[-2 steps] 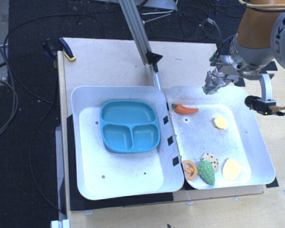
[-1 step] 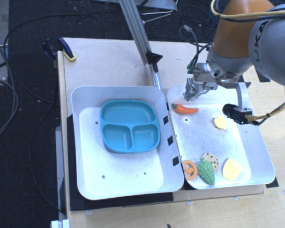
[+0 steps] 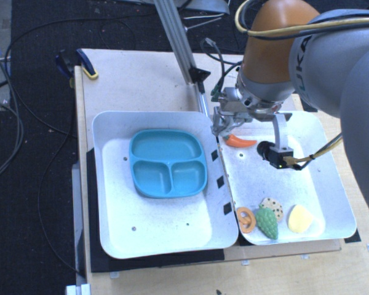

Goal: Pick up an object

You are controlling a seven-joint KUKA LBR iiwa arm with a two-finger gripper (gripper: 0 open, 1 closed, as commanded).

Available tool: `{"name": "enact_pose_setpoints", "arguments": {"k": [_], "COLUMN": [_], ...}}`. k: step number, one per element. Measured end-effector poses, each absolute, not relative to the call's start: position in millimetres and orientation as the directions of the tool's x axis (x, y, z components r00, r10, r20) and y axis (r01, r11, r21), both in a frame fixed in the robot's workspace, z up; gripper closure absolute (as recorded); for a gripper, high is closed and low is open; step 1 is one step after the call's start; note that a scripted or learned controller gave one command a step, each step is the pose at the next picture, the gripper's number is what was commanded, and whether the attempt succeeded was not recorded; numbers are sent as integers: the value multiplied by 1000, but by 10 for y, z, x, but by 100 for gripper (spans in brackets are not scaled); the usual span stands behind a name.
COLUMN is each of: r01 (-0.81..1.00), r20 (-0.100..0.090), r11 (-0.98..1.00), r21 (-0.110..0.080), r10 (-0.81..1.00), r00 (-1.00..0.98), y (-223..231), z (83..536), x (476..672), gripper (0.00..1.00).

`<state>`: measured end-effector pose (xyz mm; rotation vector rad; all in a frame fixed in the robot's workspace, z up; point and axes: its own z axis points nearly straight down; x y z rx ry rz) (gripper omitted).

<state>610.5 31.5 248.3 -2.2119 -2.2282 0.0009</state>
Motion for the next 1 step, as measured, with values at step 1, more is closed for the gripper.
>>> {"name": "enact_pose_setpoints", "arguments": {"k": [1], "r01": [1000], "r20": [0], "r11": [6], "r21": [1], "r10": [1000], "r00": [-6], "y": [848], "z": [2455], "x": [6106], "gripper": [100]}}
